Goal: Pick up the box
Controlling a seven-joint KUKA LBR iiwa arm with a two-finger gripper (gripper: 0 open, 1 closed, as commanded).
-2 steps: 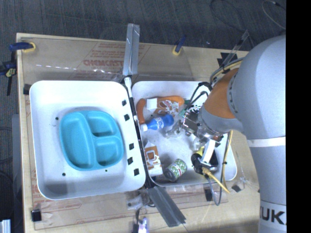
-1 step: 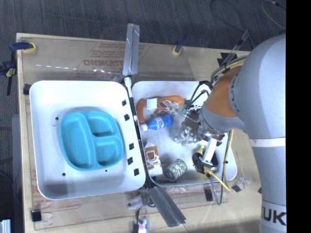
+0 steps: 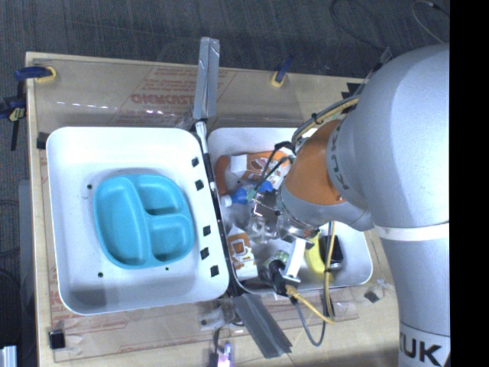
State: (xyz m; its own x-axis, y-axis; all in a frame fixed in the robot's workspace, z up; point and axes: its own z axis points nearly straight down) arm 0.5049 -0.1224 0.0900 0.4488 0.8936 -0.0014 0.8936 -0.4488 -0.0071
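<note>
My arm reaches down into the right bin (image 3: 359, 270), its orange band (image 3: 313, 178) over the bin's middle. The gripper (image 3: 265, 219) hangs low among the clutter, near the bin's centre-left. A small orange and white box (image 3: 241, 253) lies against the bin's left wall, just in front and to the left of the gripper. I see nothing lifted clear of the bin floor. A second orange and white carton (image 3: 252, 164) lies at the back of the bin, partly hidden by the wrist.
Also in the right bin are a blue item (image 3: 239, 197), a yellow object (image 3: 315, 257) and a green-tipped piece (image 3: 276, 264). A blue divided tray (image 3: 145, 220) lies in the left bin (image 3: 69, 281). A cable (image 3: 321, 312) loops over the front rim.
</note>
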